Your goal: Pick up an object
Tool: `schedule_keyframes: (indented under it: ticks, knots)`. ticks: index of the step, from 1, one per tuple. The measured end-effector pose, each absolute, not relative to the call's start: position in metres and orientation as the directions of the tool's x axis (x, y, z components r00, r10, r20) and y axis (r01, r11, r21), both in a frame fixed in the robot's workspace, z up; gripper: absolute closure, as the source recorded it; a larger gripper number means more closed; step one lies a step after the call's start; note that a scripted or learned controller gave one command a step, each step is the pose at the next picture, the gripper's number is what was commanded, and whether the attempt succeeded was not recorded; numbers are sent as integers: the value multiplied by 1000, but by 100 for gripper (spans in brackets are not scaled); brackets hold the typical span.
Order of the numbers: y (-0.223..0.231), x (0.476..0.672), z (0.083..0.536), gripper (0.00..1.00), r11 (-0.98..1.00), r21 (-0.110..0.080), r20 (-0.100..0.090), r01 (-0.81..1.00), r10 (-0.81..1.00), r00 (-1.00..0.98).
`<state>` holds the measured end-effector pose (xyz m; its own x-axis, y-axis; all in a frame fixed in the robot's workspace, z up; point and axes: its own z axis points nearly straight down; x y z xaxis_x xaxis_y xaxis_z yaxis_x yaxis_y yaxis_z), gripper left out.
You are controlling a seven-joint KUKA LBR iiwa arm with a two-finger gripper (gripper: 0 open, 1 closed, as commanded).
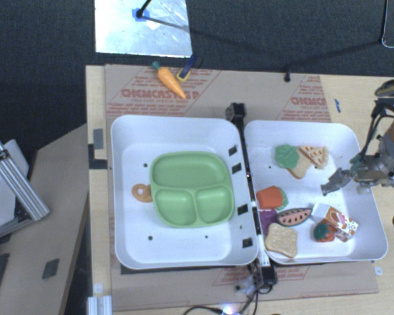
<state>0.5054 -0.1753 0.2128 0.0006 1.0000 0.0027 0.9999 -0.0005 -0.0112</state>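
Note:
The right bin (354, 136) holds several toy foods. A green leafy piece (287, 155) and a tan wedge (313, 155) lie at the back. A red and green piece (270, 197), a watermelon slice (294, 216) and a toast slice (282, 241) lie along its left side. A strawberry (324, 232) and a small white and red carton (340, 220) sit near the front right. My gripper (335, 181) hangs over the right half of this bin, just above the carton and right of the red piece. Nothing is visibly held in it.
The left bin (128, 143) holds a green divided plate (190, 189) and a small orange pretzel ring (142, 193) to its left. A toy carrot (171, 81) lies on the cardboard behind the bins. A black divider (244, 176) runs between the bins.

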Motion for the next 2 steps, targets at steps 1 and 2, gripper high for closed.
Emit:
schedule_keyframes:
  ticks: [1,2]
  knots:
    - [-175,508,219,0,3,1,0,1000,1000,-3]
    - [-177,505,157,0,1,-3,1,1000,1000,-1]
